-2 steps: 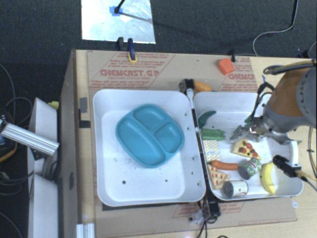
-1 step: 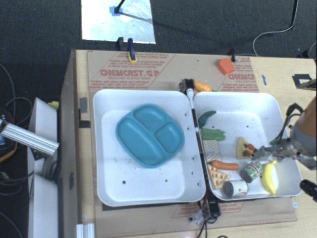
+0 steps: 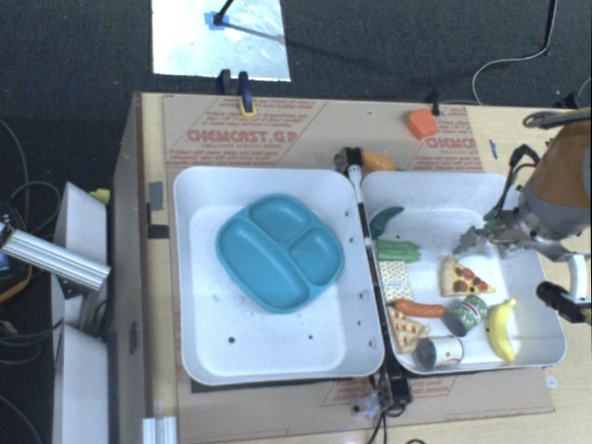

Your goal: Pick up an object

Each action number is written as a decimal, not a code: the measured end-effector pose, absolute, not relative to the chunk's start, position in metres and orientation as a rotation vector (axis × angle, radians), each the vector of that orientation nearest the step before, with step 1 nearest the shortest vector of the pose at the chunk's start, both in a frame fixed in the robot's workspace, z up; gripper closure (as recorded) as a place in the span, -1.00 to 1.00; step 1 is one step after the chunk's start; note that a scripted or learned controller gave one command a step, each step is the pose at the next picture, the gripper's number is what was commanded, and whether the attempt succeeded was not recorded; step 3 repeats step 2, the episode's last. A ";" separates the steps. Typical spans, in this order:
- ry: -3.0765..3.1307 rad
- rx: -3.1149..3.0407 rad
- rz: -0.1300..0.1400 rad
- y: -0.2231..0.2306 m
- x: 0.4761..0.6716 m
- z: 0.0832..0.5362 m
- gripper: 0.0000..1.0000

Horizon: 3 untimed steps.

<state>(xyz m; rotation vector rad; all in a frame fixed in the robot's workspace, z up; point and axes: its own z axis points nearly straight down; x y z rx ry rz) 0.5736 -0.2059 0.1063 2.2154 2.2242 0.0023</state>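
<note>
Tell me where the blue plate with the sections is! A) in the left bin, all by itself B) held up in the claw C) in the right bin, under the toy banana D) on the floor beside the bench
A: the blue divided plate lies flat in the left bin, while the banana and the other toy food sit in the right bin.

Grey arm (image 3: 555, 213); orange band above the wrist; dull metal claw (image 3: 474, 240).
</note>
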 end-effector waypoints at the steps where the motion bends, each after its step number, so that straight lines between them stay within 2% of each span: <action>1: 2.226 2.217 0.001 -0.146 0.543 0.084 -1.00; 2: 2.223 2.216 0.002 -0.138 0.526 0.144 -1.00; 3: 2.223 2.216 0.002 -0.138 0.526 0.144 -1.00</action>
